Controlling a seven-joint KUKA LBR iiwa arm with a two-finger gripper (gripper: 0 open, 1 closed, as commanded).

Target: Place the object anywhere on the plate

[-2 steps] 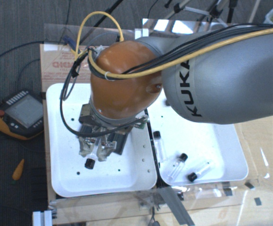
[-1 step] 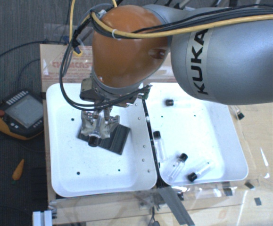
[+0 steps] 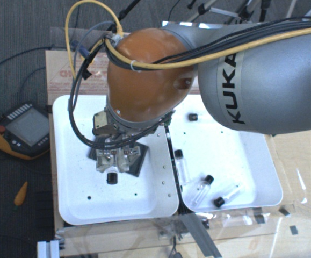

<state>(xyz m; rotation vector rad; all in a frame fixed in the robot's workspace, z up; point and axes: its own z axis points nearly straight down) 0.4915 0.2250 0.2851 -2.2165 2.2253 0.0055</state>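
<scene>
Gripper (image 3: pixel 112 164) hangs low in the left bin (image 3: pixel 69 198), over a dark plate (image 3: pixel 137 163); open or shut, I cannot tell.

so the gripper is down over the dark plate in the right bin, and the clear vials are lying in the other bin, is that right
Not quite: the sides are swapped. In the camera view the gripper is down over the dark plate in the left bin, and the clear vials lie in the right bin.
</scene>
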